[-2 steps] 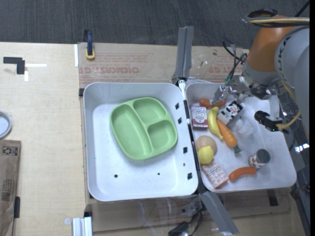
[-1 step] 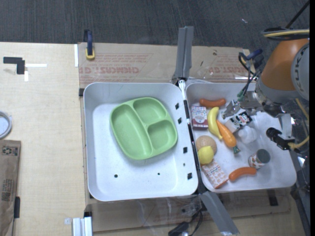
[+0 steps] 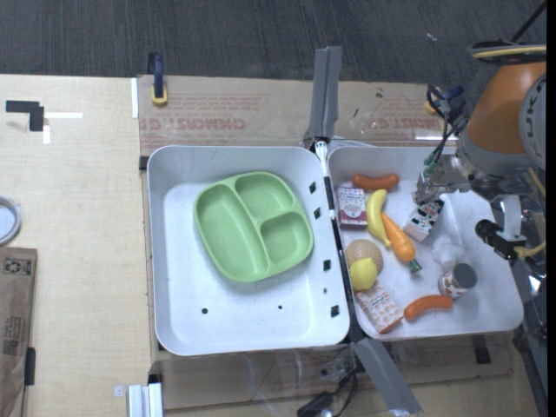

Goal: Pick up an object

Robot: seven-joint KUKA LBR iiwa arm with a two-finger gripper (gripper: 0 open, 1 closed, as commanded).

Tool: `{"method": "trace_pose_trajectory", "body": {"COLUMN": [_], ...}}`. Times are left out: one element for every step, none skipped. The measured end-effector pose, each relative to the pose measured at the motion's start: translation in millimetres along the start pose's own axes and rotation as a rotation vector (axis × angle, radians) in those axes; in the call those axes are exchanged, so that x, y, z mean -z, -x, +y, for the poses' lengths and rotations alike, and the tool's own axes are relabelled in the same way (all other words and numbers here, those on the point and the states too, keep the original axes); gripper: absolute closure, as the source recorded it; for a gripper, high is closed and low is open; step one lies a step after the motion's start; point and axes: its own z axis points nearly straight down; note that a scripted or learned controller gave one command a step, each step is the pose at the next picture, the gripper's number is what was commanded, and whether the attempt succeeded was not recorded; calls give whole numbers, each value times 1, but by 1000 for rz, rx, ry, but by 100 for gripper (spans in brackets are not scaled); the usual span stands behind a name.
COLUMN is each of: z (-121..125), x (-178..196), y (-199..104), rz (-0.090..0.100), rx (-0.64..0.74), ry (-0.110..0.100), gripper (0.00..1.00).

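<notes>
While my two-finger gripper (image 3: pixel 427 200) hangs low over the back part of the right white bin (image 3: pixel 495 320), a small white box-shaped item with dark markings (image 3: pixel 421 221) sits directly under its tip — touching or pinched, I cannot tell, and I cannot tell if the claw is spread or pressed together. That white item lies on the bin floor, just right of an orange plastic carrot (image 3: pixel 400 239) and a yellow plastic banana (image 3: pixel 375 215), which lie side by side at a slant. Behind them, near the bin's back wall, lies an orange-red toy sausage (image 3: pixel 374 181). Left of the banana, a small red-and-white carton (image 3: pixel 351 206) rests against the left wall. Below it sit a tan round ball-like item (image 3: pixel 364 252) and a yellow plastic lemon (image 3: pixel 363 273), touching. Toward the front — a flat red-and-white packet (image 3: pixel 380 307) and a second orange toy sausage (image 3: pixel 428 306), near each other. A small can with a dark grey top (image 3: pixel 458 279) stands right of those. Left white bin (image 3: pixel 174 320) holds a pale green three-compartment plastic plate (image 3: pixel 253 226), lying flat. My grey arm with orange band (image 3: pixel 508 102) comes in from the right.
</notes>
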Motion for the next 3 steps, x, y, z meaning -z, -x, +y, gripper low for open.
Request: {"method": "trace_pose_trajectory", "body": {"z": [-1, 0, -26], "x": [-1, 140, -3], "y": [-1, -31, -20], "rz": [1, 25, 19], "rx": [1, 259, 394], "ry": [-3, -49, -26], "gripper": [0, 0, 0]}}
